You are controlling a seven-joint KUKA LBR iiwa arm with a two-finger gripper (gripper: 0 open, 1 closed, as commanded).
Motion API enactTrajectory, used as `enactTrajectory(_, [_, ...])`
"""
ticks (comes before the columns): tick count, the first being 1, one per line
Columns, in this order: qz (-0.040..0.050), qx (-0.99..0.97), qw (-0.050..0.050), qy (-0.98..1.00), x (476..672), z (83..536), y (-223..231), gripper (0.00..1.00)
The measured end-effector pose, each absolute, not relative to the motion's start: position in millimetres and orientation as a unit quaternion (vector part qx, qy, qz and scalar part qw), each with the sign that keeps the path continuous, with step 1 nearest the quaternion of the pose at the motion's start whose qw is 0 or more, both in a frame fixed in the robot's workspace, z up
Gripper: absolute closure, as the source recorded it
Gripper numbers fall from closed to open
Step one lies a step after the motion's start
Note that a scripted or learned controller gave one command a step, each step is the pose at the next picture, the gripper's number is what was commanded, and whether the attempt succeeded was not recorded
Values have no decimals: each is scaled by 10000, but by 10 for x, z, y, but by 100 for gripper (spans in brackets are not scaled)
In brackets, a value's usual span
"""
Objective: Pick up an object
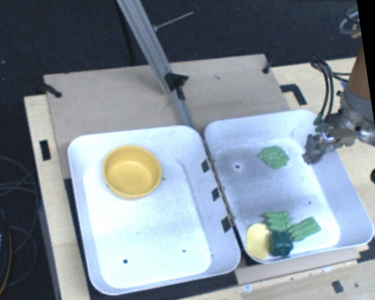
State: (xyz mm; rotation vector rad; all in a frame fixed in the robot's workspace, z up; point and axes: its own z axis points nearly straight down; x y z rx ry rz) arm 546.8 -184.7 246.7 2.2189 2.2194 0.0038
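Observation:
The right bin [241, 138] holds a pale green crumpled piece [273, 157] near its middle. At its front edge lie a yellow round piece [258, 241], a green ridged toy [278, 221], a green stick-shaped piece [305, 228] and a dark teal block [281, 243], all bunched together. A yellow bowl [132, 171] sits upright in the left bin [152, 242], toward its back left. My gripper [313, 149] hangs over the right bin's right side, just right of the pale green piece and apart from it. Nothing shows between its fingers.
A grey metal pole [151, 46] slants from the top of the view down to the gap between the bins. Cables [325, 87] loop above the wrist at the right. The bench's beige board [129, 84] extends behind both bins.

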Motion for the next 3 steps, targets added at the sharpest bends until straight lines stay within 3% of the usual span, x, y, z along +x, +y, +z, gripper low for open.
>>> enactTrajectory(3, [9, 7055, 2, 7087, 5487, 2574, -341, 100])
